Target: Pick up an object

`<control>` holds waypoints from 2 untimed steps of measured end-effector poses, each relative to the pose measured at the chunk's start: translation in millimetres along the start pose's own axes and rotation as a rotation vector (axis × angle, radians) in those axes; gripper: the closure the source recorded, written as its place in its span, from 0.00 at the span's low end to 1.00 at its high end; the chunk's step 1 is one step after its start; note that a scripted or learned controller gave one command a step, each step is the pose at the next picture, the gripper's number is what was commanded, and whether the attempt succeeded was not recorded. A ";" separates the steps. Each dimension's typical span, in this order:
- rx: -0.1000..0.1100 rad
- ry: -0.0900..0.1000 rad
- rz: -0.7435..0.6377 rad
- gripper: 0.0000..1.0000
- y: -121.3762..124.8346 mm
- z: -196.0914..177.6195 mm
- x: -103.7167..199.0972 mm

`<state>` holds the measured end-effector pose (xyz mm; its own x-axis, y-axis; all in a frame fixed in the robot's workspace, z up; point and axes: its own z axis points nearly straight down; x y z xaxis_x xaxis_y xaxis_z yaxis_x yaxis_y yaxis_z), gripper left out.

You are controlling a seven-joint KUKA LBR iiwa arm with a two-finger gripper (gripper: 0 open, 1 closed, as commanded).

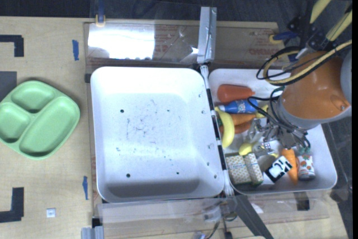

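The right bin (324,173) holds a heap of small objects: an orange carrot-like piece (235,92), a blue bottle (235,107), a yellow banana (226,129), a speckled sponge-like block (244,168), a black-and-white item (278,168) and a small orange carton (305,167). My gripper (267,136) reaches down into the middle of this heap, just right of the banana. The wrist and its orange band (313,92) hang over it and cover the fingers.
The left bin (106,87) sits beside the right one, sharing a middle wall. A green divided plate (37,118) lies on the bench at far left. Clear plastic panels (145,36) stand behind the bins. Cables (291,61) loop near the arm.
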<state>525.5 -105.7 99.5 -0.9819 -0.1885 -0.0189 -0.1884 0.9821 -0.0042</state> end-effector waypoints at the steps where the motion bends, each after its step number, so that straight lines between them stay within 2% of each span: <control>1: -0.005 0.014 0.038 1.00 66.9 -103.9 -69.8; 2: -0.005 0.014 0.039 0.00 66.5 -103.9 -69.7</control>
